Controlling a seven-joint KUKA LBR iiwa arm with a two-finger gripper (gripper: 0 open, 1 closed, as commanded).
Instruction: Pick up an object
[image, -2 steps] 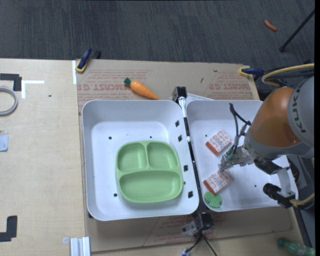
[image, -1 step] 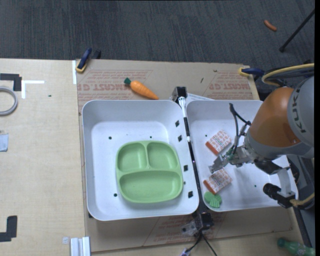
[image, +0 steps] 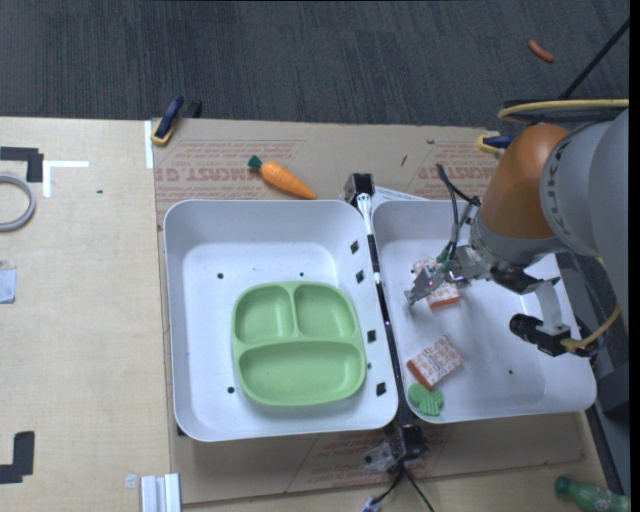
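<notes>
Centrally, green divided plate (image: 298, 343) inside left bin (image: 190, 330)

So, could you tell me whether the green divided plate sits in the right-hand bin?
No, the green plate lies in the left bin.
</notes>
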